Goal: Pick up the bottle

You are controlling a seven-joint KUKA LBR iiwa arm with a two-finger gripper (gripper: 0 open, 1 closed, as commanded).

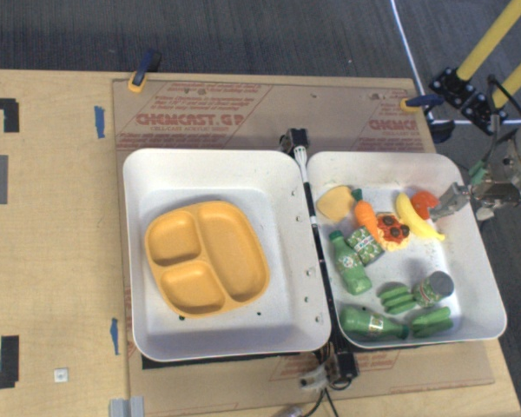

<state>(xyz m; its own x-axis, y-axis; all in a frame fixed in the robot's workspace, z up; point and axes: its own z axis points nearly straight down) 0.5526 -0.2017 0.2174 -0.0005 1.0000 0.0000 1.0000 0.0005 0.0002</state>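
A green bottle (349,263) lies among toy food in the right bin (491,294), centre-right of frame; the gripper (464,196) hovers at its upper-right rim, finger state unclear.

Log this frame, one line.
gripper: over right bin's right edge | bottle: lying in right bin, ungrasped | tray: left bin

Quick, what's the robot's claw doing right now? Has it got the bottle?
Gripper: at the right bin's right edge; whether open or shut cannot be told. Nothing seen between its fingers. The green bottle lies in the bin, untouched.
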